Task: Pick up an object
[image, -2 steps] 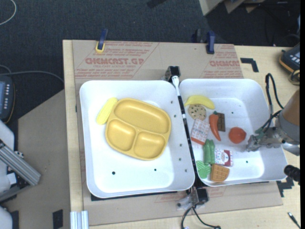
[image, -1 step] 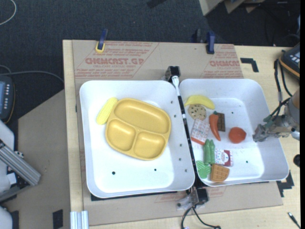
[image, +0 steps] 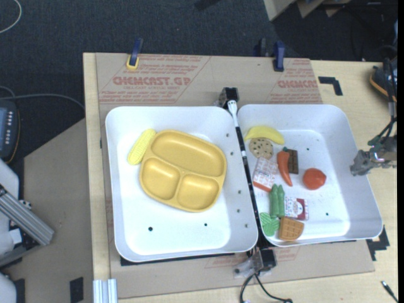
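Note:
The right bin (image: pixel 341 122) holds several toy foods: a yellow banana (image: pixel 265 133), a round cookie (image: pixel 260 147), an orange-red carrot (image: pixel 285 166), a red tomato (image: pixel 314 178), a green pea pod (image: pixel 277 200), a waffle (image: pixel 290 228) and two small packets (image: pixel 263 174). In the left bin (image: pixel 126 169) lie a yellow divided plate (image: pixel 183 169) and a corn cob (image: pixel 141 146). My gripper (image: pixel 368 161) hangs at the far right, just outside the right bin's right rim, level with the tomato and apart from every object.
A black divider strip (image: pixel 243 163) runs between the two bins. Blue and yellow clamps (image: pixel 134 55) hold the cardboard sheet at the bench's far edge. Cables lie at the bin's front edge (image: pixel 259 264).

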`<move>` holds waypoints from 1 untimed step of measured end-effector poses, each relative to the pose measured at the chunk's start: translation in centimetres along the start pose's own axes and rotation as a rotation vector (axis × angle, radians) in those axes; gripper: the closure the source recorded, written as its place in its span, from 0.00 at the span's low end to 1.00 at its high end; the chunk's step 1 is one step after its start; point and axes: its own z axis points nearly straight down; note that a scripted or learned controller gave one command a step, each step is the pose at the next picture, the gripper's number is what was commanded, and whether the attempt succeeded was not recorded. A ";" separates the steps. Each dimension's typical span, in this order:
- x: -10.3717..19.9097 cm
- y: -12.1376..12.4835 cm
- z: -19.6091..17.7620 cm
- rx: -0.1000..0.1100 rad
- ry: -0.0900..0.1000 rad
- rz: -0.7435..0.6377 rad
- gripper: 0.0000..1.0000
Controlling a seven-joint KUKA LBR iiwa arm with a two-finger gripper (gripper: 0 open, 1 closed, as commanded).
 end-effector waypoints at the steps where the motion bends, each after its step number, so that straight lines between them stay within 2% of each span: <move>1: 0.0 0.1 -1.3 0.005 0.002 0.000 1.00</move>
